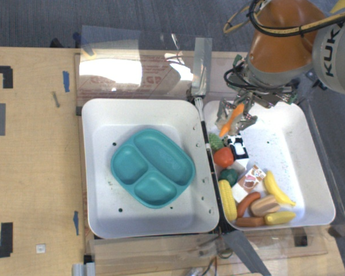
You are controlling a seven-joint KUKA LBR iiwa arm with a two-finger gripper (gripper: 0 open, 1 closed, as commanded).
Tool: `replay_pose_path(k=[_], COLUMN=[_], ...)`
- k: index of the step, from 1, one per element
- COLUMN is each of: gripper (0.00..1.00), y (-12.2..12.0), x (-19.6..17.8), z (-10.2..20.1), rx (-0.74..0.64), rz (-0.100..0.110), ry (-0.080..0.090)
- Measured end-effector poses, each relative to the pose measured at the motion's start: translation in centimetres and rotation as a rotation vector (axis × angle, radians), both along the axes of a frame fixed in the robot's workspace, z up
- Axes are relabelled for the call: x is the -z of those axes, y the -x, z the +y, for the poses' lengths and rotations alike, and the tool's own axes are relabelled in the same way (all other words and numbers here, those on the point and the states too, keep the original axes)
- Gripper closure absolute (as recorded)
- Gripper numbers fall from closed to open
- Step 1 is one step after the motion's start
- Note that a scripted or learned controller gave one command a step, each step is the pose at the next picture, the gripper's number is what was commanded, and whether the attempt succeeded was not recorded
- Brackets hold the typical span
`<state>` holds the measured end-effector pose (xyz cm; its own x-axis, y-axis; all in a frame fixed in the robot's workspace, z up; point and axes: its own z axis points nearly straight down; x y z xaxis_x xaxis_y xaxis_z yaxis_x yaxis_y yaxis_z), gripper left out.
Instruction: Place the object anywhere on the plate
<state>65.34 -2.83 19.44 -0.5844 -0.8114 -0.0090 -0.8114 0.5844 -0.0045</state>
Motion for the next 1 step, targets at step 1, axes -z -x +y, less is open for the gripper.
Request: replay_pose_path(k=[1], gripper=[1.00], y=[4.71], x=[-4.87], z=[7.19], rx=[-0.142], rz=[0.000], ry=[0.001])
